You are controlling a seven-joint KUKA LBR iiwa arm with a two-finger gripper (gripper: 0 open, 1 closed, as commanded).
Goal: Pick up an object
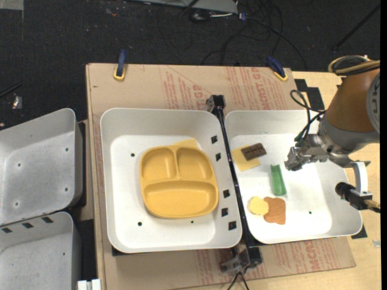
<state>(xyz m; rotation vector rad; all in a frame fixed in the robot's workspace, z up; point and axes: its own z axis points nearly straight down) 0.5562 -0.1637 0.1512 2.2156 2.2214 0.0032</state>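
In the right bin (314, 222) lie a green stick (277, 180), a brown block on a pale yellow card (251, 154), and a yellow round piece (258, 206) touching an orange-brown toast-shaped piece (276, 211). My gripper (294, 160) hangs over the right bin, just right of and above the green stick's upper end, apart from it. Nothing shows between its tips. The left bin (121, 222) holds a yellow divided tray (179, 182).
The grey arm with its orange band (357, 101) comes in over the right bin's right side. A black divider (227, 162) separates the bins. Two white lids (36, 162) lie left of the bench. Cardboard lies under both bins.
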